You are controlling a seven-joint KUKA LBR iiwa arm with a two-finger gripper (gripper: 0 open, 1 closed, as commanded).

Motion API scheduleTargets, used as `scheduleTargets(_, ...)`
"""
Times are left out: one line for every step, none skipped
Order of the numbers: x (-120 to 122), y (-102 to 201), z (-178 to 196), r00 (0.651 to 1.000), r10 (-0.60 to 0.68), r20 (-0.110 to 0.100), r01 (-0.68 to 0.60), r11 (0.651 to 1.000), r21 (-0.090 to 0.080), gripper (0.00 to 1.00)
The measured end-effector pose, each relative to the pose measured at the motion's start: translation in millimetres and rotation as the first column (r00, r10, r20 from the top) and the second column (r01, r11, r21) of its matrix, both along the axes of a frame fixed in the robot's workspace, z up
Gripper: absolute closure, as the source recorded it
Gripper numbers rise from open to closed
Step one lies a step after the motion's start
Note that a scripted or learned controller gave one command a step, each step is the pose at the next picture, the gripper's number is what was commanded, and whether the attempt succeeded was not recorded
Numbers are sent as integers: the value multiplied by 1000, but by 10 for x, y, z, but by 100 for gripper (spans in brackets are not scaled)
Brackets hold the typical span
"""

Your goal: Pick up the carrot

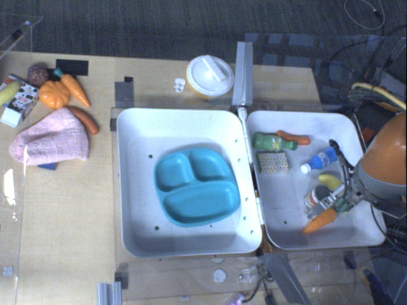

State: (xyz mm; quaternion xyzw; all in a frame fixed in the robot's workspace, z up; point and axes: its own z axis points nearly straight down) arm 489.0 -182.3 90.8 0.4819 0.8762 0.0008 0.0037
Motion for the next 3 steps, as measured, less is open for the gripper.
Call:
scheduleTargets(27, 4, 122, 1000, 3, 7, -3, 1000, -2, 100)
scheduleTargets(-6, 411, 1352, 1000, 3, -1, -3, 1000, 1, 100)
scheduleTargets(-7, 411, 1351, 1000, 4, -2, -4, 1000, 1, 0)
